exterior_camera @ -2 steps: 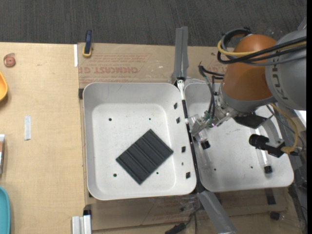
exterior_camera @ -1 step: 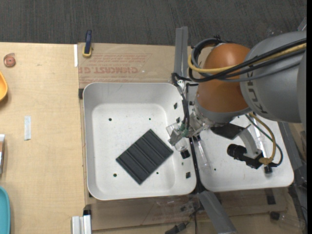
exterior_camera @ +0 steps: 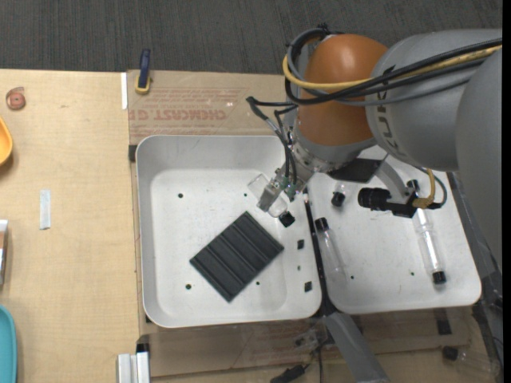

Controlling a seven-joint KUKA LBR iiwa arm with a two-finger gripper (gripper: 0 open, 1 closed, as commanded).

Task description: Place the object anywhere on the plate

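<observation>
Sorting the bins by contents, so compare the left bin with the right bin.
The left bin holds a dark ribbed plate; the right bin holds clear tubes. The end effector hangs over the left bin, not the right bin. Both are shallow and white.

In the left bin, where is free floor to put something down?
Free: the left bin's floor between its left wall and the dark plate, and the far left corner. Crowded: the right side, where the hand hangs above the plate's far corner.

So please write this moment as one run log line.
gripper: over left bin | dark ribbed plate: flat in left bin | tubes: right bin
</observation>
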